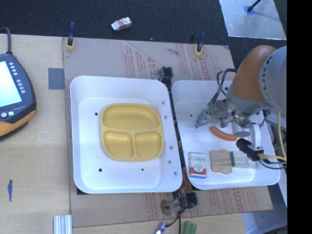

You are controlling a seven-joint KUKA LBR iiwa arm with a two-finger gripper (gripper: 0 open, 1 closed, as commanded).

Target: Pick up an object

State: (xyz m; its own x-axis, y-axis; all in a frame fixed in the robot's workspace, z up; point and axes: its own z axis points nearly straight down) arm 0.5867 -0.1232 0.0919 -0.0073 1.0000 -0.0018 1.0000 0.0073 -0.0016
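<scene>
My gripper (205, 116) hangs low over the right white bin (187, 94), near the bin's middle and pointing towards its left side. An orange sausage (224, 133) lies just to the gripper's right and slightly nearer the front. Along the front of that bin sit a small printed box (197, 164), a tan bread-like slice (221, 161) and a green-and-white patterned piece (242, 159). Nothing is visibly held.
The left white bin (83, 106) holds a yellow divided plate (131, 130). A teach pendant (13, 96) rests on the bench at far left. Blue clamps (70, 38) pin the cardboard at the back. A small wrapper (121, 24) lies on the dark floor beyond.
</scene>
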